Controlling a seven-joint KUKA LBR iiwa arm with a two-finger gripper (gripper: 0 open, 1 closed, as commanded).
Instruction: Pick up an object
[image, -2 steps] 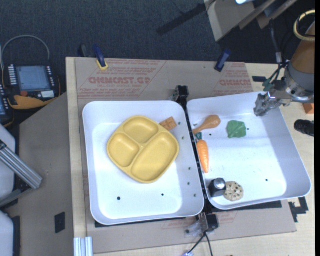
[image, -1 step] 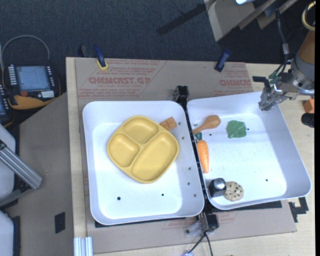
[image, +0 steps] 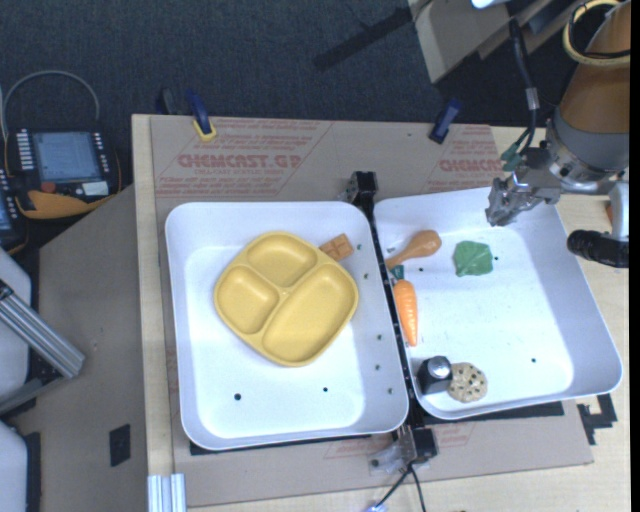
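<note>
Below end effector (image: 503, 212) (just apart): green piece (image: 473, 258); untouched.

A yellow three-compartment plastic plate (image: 287, 297) lies in a white bin (image: 200, 390); nearby are an orange carrot (image: 405, 311), a green leafy piece (image: 473, 258), and a tan cookie dotted with dark chips (image: 467, 382).

The arm (image: 598, 95) runs off the top right edge, the brown block (image: 337, 246) is half tucked behind the yellow plate (image: 286, 297), and the gripper (image: 503, 207) is too small to read.
</note>
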